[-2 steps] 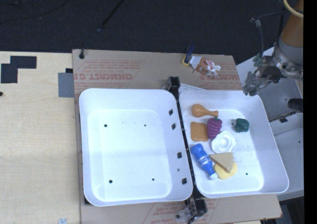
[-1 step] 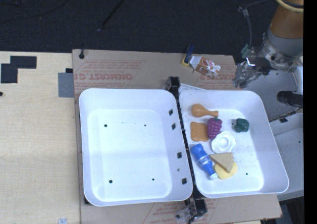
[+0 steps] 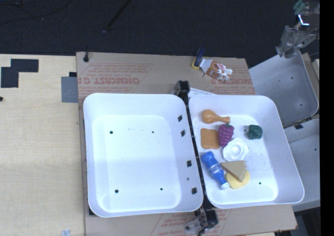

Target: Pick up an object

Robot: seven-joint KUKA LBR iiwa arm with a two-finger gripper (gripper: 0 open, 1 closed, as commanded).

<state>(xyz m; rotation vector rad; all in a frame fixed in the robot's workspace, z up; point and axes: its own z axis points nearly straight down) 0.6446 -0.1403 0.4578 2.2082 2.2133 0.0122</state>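
Toy food cluster (image 3: 225, 149) tight in right bin (image 3: 282, 177); gripper (image 3: 297, 36) well above-right, jaw state unclear. Risk: fingers probably snag neighbours.

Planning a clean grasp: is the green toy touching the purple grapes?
Apart. The camera view shows bare white bin floor between the green toy and the purple grapes.

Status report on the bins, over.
Gripper high at the top right, outside the bins, holding nothing seen. Toy food piled in right bin: drumstick, grapes, blue bottle. Nothing blocking them.
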